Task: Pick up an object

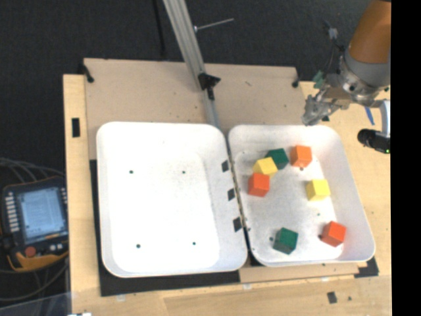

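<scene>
Blocks are your candidates for the pick, and all six lie in the right bin [348,176]. Note the cluster toward the bin's far side: a yellow block [266,166] sits touching a green block [278,157] on one side and an orange block [258,184] on the other, with a second orange block [301,155] just beside the green one. Expect this crowding to leave little room for fingers to straddle any single piece.

Consider the loose pieces first. A second yellow block [318,189] lies alone near the middle of the bin, a second green block [285,240] sits alone toward the near wall, and a red-orange block [333,233] rests close to the near right corner, where the wall may hinder approach.

Observe the gripper [314,114]: it hangs over the far rim of the right bin, above the bench, not over any block. It carries nothing; from this angle you cannot tell how wide it stands. The pick has not begun.

Disregard the left bin [105,196]. Watch the slanted aluminium post [187,41] beyond the bins as a fixed obstacle.
</scene>
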Robot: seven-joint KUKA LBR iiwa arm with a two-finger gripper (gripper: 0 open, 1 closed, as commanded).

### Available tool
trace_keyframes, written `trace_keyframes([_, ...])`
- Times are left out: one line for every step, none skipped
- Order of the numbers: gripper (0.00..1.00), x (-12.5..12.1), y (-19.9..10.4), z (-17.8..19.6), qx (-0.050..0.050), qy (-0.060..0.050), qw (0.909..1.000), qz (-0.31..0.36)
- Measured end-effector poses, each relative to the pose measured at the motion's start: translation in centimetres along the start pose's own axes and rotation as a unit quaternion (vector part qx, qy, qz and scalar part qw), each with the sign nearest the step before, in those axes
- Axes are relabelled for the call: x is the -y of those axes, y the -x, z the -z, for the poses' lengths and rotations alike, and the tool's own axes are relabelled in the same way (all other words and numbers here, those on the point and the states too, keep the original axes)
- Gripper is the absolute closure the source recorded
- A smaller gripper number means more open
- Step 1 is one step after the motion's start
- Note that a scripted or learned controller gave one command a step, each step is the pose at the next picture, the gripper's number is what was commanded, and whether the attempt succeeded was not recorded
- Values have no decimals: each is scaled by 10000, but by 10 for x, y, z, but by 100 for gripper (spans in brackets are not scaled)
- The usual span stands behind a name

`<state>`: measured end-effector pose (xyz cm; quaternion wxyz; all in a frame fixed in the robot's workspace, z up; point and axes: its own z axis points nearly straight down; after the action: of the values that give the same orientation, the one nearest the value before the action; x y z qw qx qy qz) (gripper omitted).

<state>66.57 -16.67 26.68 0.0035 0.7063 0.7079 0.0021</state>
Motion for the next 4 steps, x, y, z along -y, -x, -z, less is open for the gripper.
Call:
trace_keyframes([100, -1, 1, 16, -5, -17, 10000, 16])
trace_keyframes([100, 22, -50, 1, -8, -44, 10000, 12])
trace_keyframes([100, 40, -105, -12, -13, -39, 10000, 19])
trace_keyframes([100, 62, -153, -26, -14, -46, 10000, 16])
